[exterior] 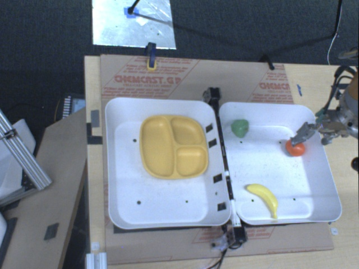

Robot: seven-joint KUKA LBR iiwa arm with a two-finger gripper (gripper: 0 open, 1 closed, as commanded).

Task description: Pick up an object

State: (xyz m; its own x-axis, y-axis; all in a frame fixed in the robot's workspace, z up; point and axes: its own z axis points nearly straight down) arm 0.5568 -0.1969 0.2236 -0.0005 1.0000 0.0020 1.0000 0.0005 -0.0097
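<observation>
Surface (pixel 185 72) carries two white bins side by side. Left bin (pixel 120 167) holds yellow divided plate (pixel 173 146). Right bin (pixel 314 200): banana (pixel 263 197) near front, green lump (pixel 240 127) near back left, red-orange ball (pixel 295 147) at right side. Claw (pixel 303 133) touching ball from above; finger spread: cannot tell.

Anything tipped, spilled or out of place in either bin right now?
Nothing stands out. The yellow divided plate lies flat in the left bin; the banana, green item and red item lie apart in the right bin.
</observation>
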